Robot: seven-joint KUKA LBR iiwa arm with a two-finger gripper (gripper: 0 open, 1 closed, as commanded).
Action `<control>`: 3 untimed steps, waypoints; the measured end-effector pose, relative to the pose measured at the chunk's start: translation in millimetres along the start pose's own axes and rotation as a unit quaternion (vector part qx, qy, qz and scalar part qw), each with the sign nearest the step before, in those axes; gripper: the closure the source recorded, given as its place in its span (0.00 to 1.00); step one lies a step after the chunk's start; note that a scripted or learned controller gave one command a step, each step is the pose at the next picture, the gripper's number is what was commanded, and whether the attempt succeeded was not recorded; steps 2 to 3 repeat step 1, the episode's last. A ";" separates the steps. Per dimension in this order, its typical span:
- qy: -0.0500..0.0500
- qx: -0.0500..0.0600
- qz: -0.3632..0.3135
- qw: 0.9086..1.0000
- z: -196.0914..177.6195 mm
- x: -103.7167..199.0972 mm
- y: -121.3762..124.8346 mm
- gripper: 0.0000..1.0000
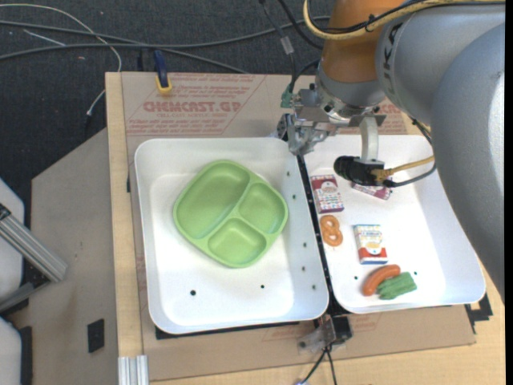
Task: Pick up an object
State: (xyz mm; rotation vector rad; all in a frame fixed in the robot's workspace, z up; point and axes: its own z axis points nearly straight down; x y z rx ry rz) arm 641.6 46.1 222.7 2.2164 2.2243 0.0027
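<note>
One green plate, two bins

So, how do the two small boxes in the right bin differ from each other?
The red-and-white box lies near the divider between the bins, while the blue-and-yellow box lies lower, toward the bin's middle. The first shows dark red and white print, the second blue, yellow and an orange base. Both are small, flat, rectangular, and lie face up.

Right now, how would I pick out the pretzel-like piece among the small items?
Look in the right white bin, near the wall it shares with the left bin. Below the maroon card lies the orange pretzel: the one looped, twisted shape, left of the blue-and-white box.
</note>
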 end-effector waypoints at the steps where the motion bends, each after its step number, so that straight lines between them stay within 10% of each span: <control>1: 0.000 0.000 0.000 1.000 -1.5 41.7 5.1 1.00; 3: 0.000 0.000 0.000 1.000 -1.5 41.7 5.1 1.00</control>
